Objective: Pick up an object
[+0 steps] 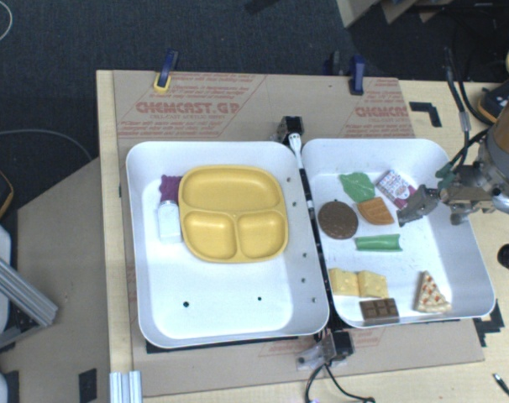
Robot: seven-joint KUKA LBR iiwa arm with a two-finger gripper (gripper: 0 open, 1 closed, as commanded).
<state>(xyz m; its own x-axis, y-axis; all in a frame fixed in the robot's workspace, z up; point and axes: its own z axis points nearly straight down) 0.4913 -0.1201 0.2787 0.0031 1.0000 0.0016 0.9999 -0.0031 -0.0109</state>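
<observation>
The right bin (464,250) holds several toy foods: a green leaf (356,185), a pink-and-white packet (395,185), a brown round cookie (338,219), an orange piece (376,211), a green bean (378,243), yellow crackers (358,283), a chocolate bar (379,310) and a pizza slice (431,293). My gripper (435,211) hangs over the bin's right part, just right of the packet and the orange piece. It is open, its fingers spread with nothing between them.
The left bin (229,309) holds a yellow divided tray (233,212), with a purple object (170,187) and a small white bottle (168,221) at the tray's left. Clamps sit along the board's far edge. The arm enters from the right.
</observation>
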